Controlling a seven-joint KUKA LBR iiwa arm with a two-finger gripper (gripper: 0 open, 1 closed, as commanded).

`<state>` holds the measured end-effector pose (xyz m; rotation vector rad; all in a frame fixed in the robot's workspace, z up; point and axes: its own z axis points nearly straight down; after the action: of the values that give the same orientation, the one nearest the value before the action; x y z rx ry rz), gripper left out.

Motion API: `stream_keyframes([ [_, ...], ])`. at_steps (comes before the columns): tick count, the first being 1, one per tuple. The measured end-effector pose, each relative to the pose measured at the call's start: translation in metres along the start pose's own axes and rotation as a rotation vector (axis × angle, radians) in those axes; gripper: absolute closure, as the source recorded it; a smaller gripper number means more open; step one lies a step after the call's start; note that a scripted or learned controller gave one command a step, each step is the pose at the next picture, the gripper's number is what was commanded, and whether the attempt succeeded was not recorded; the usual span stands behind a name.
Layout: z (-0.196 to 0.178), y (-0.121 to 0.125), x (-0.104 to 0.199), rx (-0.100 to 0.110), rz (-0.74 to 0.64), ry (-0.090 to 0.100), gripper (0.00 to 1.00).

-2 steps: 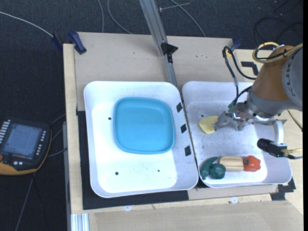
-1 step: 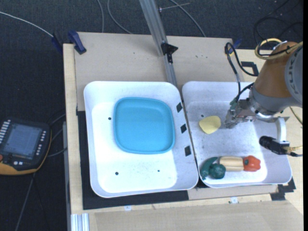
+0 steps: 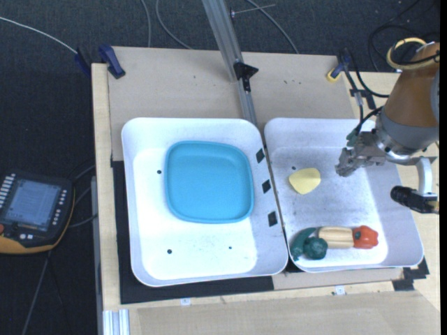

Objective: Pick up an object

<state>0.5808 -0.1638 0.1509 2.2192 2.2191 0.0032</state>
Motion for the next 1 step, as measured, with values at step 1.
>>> stream_keyframes([
  [1,-0.0476,-0.0057,0.0052,-0.001,-0.001,0.000,1.00],
])
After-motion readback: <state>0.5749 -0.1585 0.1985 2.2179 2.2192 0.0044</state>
